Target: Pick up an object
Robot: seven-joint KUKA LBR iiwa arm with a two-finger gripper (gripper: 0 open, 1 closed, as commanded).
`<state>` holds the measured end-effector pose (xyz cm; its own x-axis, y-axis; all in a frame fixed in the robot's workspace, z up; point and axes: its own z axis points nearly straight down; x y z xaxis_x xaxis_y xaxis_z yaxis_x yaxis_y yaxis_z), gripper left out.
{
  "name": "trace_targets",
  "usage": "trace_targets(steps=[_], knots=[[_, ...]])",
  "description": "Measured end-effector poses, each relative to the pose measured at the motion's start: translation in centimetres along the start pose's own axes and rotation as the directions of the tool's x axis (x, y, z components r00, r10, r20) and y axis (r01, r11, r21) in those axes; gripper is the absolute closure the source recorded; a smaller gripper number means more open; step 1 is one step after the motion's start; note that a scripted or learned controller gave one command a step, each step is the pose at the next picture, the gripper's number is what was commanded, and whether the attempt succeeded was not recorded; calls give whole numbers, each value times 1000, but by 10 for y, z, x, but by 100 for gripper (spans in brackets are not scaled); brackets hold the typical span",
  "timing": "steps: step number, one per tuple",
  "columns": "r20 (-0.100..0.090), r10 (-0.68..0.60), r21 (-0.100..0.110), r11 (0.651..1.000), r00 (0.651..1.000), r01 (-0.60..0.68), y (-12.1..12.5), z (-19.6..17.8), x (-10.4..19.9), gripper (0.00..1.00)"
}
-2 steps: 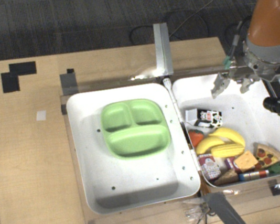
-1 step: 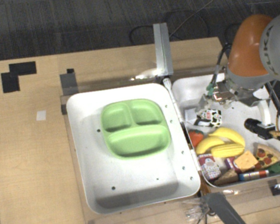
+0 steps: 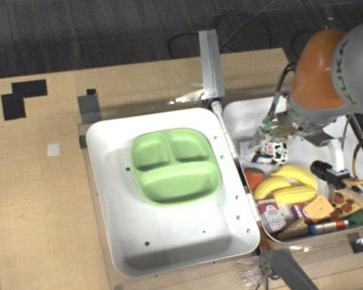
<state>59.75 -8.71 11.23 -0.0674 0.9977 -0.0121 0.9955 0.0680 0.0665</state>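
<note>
1. Two shallow white bins sit side by side on the wooden bench: the left bin (image 3: 109,187) and the right bin (image 3: 240,118).
2. The left bin holds a green divided tray (image 3: 173,164), lying flat a little above the bin's middle, with two small sections at the far side and one long section nearer the camera.
3. The grey arm (image 3: 352,71), with its orange band (image 3: 314,70), reaches in from the right over the upper part of the right bin.
4. The gripper (image 3: 271,134) hangs just above a small black-and-white object (image 3: 271,153); whether it is spread or closed cannot be told.
5. That black-and-white object lies in the middle of the right bin, just beyond the bananas.
6. Two yellow bananas (image 3: 288,183) lie across the near half of the right bin, with a red item (image 3: 254,178) touching their left end.
7. Along the near wall sit a cheese wedge (image 3: 318,208), a pizza slice (image 3: 348,202) and a marker pen (image 3: 327,226), crowded together.
</note>
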Motion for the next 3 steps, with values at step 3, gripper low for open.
trace_targets(steps=[3], knots=[[-7, -27, -2, 1000, 1000, 27, 0, 0, -7, 0]])
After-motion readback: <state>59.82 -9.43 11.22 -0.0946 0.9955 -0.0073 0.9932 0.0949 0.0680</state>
